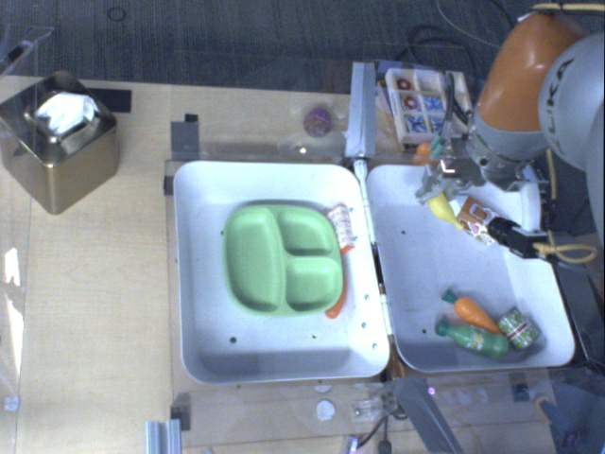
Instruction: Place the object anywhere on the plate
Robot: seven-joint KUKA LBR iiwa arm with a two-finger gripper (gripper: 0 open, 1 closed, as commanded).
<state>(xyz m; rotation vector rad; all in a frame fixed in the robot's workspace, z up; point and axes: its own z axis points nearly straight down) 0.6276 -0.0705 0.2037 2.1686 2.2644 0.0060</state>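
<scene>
Wooden bench (95, 282) with two white bins (203, 348), brass box (59, 149).

text: none legible | arm housing (579, 88): dark letters at frame edge, unreadable | card (420, 102) behind bins: red and blue marks, too small to read
</scene>
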